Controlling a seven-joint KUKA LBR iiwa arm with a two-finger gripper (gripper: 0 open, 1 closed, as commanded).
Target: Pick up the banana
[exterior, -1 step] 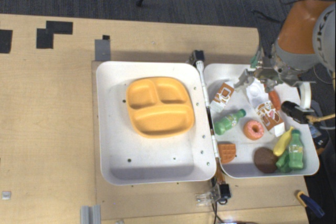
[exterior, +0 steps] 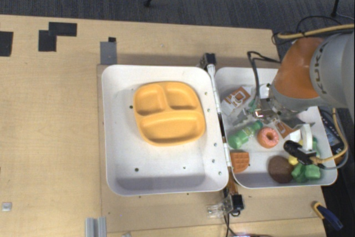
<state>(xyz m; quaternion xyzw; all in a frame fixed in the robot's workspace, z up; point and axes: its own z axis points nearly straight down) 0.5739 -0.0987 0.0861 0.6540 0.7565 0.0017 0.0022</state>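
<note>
The arm reaches down into the right bin [exterior: 328,177], its hand [exterior: 260,112] low among the toy food just beside the pink doughnut [exterior: 269,137], grip unreadable from here, and I cannot pick out the banana in that clutter.

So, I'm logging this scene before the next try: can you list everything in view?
left bin: one, white, bench centre
divided plate: one, yellow-orange, in left bin
right bin: one, white, beside left bin
doughnut: one, pink, right bin
green pieces: several, right bin
brown lump: one, right bin front
orange wafer: one, right bin's left front
arm: one, grey with orange band, over right bin
hand: one, metallic, low over right bin
</note>
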